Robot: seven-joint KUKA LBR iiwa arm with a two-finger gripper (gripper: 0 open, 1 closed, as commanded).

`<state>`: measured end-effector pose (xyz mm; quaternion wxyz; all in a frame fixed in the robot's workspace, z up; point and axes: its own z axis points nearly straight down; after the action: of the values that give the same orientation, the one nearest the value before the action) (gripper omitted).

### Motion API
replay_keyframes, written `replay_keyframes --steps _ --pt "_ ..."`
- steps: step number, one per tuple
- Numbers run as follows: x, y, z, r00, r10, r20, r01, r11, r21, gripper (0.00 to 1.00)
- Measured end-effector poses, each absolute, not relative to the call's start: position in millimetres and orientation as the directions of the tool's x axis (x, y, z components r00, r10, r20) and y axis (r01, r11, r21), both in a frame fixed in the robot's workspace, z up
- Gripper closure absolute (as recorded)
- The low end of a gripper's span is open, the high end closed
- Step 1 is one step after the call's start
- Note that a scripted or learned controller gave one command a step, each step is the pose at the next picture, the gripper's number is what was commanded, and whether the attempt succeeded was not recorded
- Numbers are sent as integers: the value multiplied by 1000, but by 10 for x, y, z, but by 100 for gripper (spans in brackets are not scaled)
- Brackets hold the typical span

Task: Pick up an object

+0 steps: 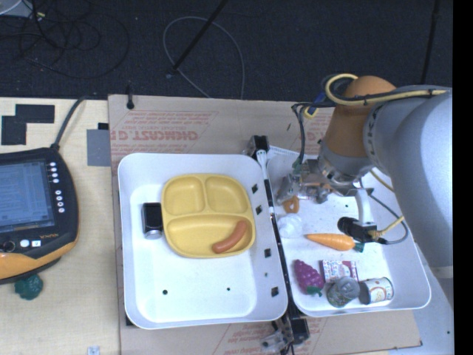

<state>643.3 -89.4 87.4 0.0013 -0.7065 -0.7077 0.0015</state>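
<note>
At the near edge of the right bin point(403, 268): a tin can point(378, 291) on its side, touching a grey crumpled lump point(341, 293). Just behind these, a small red and white box point(338, 269), and beside it on the left a purple bunch of grapes point(309, 275). Further back, near the middle of the same bin, a toy carrot point(329, 239) lying flat, with the green end to the right.

Behind the carrot, at the far left part of this bin, the gripper point(297, 187), low over the bin floor and pointing to the wall between the bins. Open or closed: cannot tell, too dark and tangled there. Directly under or against it, a small orange piece point(290, 205); touching or not, unclear. Carrot near but apart from the gripper; grapes, box and can well apart, toward the near side.

In the left bin point(192, 291): a yellow divided plate point(203, 202) with a sausage point(230, 237) in its near compartment, and a small black block point(152, 218) touching the plate's left edge.

Behind the gripper, the grey arm point(414, 146) with its orange band point(347, 135), coming from the right.
</note>
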Motion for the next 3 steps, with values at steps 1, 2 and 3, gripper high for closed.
replay_keyframes --steps 1,2,3 --pt "6432 -816 874 -2 1000 0 1000 2 -5 0" --pt "6433 -867 874 1 1000 0 1000 -1 -4 0" --pt "6433 -864 874 0 1000 0 1000 0 -4 0"
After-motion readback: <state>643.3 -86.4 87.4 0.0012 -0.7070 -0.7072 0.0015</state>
